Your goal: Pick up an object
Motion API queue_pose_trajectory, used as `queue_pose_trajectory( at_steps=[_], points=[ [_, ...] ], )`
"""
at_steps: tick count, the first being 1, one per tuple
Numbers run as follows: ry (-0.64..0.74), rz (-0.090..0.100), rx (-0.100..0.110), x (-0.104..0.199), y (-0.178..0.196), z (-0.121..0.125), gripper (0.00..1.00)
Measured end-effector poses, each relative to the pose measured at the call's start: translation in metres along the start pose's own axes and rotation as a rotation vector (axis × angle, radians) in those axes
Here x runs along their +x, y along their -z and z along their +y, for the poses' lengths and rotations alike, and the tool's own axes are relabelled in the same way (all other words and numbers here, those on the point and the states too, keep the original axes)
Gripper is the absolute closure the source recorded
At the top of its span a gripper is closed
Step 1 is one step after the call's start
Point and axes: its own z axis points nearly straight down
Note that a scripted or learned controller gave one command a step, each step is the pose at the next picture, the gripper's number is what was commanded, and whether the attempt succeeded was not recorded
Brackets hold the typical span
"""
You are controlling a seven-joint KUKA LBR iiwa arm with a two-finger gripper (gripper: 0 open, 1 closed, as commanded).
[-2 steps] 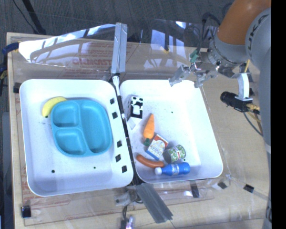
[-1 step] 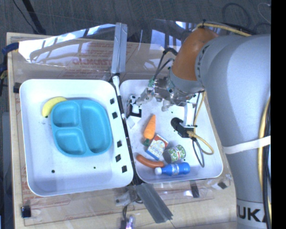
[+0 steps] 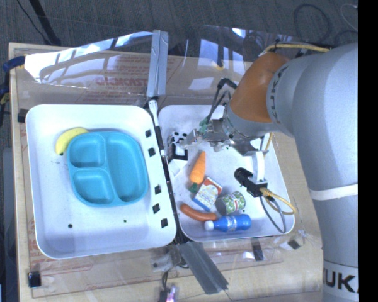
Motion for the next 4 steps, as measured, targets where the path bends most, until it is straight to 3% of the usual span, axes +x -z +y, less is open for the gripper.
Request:
queue_pose_trajectory(
  at_steps=[1,4],
  points=[
    [0.030,-0.005,0.005,0.0239,-0.0009,-0.0221,0.00],
    [0.190,0.000,0.005,0.0176,-0.0011,-0.0185,0.00]
  ],
)
